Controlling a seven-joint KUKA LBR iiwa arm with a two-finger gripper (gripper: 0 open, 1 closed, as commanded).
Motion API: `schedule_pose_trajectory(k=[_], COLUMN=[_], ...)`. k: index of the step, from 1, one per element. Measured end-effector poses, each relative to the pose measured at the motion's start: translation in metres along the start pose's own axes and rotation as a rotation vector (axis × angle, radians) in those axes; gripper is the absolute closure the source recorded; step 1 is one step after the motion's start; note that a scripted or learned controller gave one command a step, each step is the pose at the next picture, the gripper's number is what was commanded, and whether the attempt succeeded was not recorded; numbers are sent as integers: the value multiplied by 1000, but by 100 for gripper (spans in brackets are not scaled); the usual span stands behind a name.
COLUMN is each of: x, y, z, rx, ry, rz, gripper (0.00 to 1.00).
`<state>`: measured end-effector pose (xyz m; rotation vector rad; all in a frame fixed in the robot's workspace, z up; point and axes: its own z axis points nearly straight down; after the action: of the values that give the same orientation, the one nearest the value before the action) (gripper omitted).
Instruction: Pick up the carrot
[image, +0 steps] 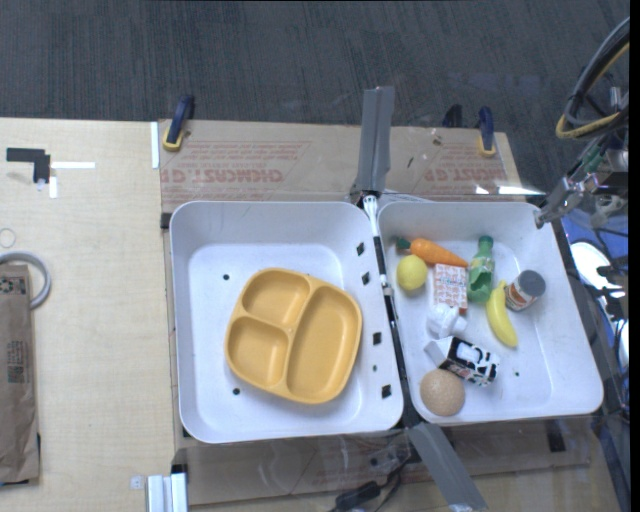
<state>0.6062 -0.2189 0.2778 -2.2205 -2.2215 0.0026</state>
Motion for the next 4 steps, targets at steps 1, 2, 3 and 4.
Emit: schedule_pose_trajectory(k=[1, 2, 3, 4], x=[32, 107, 131, 110], y=[-10, 8, 22, 18], z=[74, 14, 56, 111], rx=[0, -3, -3, -4], ry=[-1, -2, -2, -2], rz=[-310, -547, -904, -1051], gripper=[0, 0, 0, 0])
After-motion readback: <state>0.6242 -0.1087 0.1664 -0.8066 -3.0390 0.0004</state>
